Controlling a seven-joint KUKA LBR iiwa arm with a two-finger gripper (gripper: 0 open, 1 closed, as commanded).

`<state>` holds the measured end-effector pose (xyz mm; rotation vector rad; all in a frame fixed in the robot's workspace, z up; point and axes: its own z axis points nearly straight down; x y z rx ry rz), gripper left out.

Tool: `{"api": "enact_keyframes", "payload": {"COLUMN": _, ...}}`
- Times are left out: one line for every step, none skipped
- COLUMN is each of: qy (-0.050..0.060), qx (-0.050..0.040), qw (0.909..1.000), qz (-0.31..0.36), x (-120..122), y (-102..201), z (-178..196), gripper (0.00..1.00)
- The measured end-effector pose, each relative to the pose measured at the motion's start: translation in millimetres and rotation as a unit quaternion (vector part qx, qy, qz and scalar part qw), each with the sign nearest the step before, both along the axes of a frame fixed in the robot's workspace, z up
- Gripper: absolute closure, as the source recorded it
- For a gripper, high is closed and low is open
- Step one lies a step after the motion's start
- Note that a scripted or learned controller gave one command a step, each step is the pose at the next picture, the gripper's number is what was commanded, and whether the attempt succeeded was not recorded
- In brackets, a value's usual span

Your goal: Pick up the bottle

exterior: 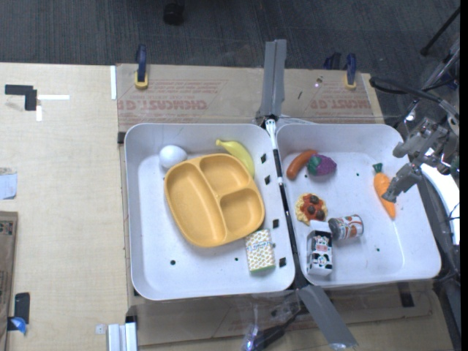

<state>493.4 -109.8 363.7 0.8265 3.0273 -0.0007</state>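
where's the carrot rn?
In the camera view, the carrot lies near the right bin's right wall, directly beside the gripper, right of the purple toy.

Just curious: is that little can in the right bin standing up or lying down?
Lying down. The can rests on its side on the right bin floor, silver end facing left.

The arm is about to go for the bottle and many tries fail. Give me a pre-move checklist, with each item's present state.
1. Bottle found: ok. The red-labelled bottle is in the right bin.
2. Bottle upright: not ok. It lies on its side.
3. Gripper above the bottle: not ok. The gripper is over the carrot, nearer the bin's right wall.
4. Room around the bottle: not ok. The milk carton and the toy pizza slice crowd its left end.
5. Gripper unloaded: cannot tell.
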Motion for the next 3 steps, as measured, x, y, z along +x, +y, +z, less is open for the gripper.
{"api": "enact_keyframes", "payload": {"qy": 0.000, "qx": -0.0001, "qw": 1.0000, "qz": 0.007, "x": 2.2, "y": 12.0, "z": 76.1, "gripper": 0.00}}
{"api": "enact_keyframes", "payload": {"qy": 0.002, "qx": 0.0005, "qw": 0.9999, "qz": -0.014, "x": 2.6, "y": -56.5, "z": -91.9, "gripper": 0.00}}
{"api": "enact_keyframes", "payload": {"qy": 0.002, "qx": 0.0008, "qw": 0.9758, "qz": 0.219, "x": 17.7, "y": 2.3, "z": -211.0, "gripper": 0.00}}
